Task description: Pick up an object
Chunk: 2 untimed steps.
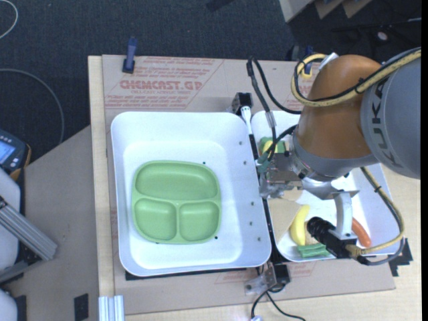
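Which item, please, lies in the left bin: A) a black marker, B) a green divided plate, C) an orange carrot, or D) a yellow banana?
B: the green divided plate lies flat in the middle of the left bin, while the yellow and orange items lie in the right bin under the arm.

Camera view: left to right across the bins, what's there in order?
Green divided tray in the left bin → yellow banana-like piece → orange carrot-like piece in the right bin, under the arm.
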Tool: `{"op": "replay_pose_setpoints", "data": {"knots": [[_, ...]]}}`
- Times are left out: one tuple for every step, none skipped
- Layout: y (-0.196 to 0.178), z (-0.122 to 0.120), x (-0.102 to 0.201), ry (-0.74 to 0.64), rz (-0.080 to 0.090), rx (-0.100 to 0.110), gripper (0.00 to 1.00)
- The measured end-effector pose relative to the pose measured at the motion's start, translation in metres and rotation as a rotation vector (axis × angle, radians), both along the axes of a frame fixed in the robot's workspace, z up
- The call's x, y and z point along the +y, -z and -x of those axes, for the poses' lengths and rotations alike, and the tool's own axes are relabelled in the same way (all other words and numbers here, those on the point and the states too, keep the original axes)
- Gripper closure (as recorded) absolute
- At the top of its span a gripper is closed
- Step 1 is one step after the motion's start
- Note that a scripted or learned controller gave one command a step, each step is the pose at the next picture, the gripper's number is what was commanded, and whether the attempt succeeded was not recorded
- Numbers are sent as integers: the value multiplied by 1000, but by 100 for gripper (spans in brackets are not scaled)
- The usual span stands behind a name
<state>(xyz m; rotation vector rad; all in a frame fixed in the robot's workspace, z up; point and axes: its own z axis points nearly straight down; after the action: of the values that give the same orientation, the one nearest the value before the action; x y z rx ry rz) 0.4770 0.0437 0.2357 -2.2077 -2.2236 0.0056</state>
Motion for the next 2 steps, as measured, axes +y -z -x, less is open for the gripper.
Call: {"op": "replay_pose_setpoints", "data": {"knots": [[-13,-3,-4,7,3,-8,100],[-114,-3,79,-4,-2,-20,100]]}}
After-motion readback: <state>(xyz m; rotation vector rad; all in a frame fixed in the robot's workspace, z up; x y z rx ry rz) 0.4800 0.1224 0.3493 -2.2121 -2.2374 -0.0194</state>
